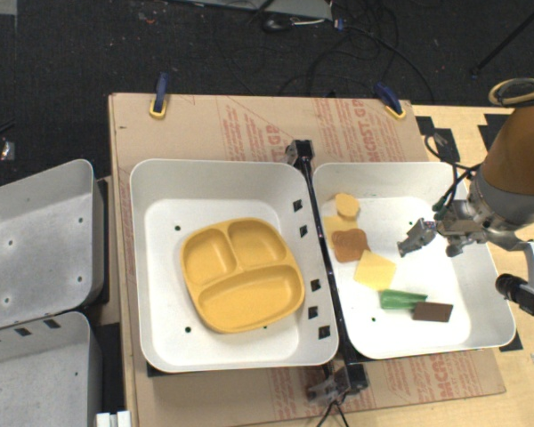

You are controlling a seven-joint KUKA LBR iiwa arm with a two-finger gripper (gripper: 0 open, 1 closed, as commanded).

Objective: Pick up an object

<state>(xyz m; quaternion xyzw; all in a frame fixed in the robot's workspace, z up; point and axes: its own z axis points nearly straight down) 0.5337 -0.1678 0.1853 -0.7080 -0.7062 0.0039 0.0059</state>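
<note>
In the right bin point(481, 327) lie several small items: a round yellow piece point(347, 205), a brown block point(349, 245), a pale yellow wedge point(375, 270), a green piece point(400, 300) and a dark brown bar point(432, 311). My gripper point(416, 237) hangs over the right bin, to the right of the brown block and above the wedge, pointing left. Nothing shows between its fingers.
The left bin point(151, 238) holds a yellow divided plate point(242, 274). A black divider point(319, 238) runs between the bins. The bench is cardboard with blue-and-yellow clamps point(159, 96) at the back. Grey metal trays point(36, 238) sit at far left.
</note>
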